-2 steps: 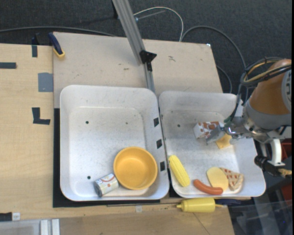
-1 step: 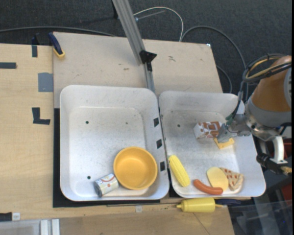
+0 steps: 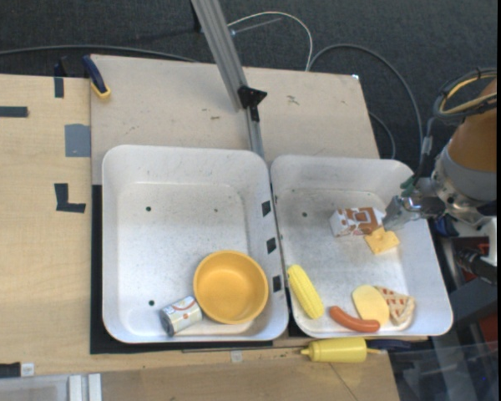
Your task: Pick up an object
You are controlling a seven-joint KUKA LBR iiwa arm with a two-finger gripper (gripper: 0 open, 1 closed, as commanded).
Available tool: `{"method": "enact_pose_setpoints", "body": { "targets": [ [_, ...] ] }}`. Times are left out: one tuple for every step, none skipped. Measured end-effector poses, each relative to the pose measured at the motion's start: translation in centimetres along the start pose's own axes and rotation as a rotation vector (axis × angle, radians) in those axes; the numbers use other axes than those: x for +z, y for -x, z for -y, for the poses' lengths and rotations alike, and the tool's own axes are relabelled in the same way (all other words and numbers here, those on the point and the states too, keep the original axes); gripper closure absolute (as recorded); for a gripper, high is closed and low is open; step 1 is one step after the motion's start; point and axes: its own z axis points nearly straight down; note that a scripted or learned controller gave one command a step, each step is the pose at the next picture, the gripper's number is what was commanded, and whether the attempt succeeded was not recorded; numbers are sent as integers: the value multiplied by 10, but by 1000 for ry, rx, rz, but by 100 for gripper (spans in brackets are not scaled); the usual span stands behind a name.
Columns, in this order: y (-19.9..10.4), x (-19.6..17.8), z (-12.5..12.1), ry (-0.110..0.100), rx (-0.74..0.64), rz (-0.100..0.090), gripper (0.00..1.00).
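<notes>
I am reaching in from the right edge of the frame; my gripper (image 3: 398,210) is hanging over the right bin (image 3: 317,174), beside the small patterned carton (image 3: 356,221) and yellow cheese wedge (image 3: 382,241). The carton looks light, stiff, slightly crushable; I would be taking it across its narrow sides.

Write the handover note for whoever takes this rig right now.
Gripper: low over the right bin, beside the small carton and the cheese wedge; nothing seen held.
Right bin also holds corn, a sausage, a yellow slice and a pizza slice.
Left bin: yellow bowl, small can.
Mustard bottle lies on the bench outside.
Done: nothing lifted. Left: grasp and lift one thing.
</notes>
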Motion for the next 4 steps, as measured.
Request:
{"method": "enact_pose_setpoints", "body": {
  "targets": [
    [0,-33,-1,-2,0,0,100],
    [-60,-24,-17,-6,-5,-3,100],
    [-116,-24,-18,-7,-5,-3,100],
    [-164,-13,-31,-7,-4,-2,100]
  ]
}}
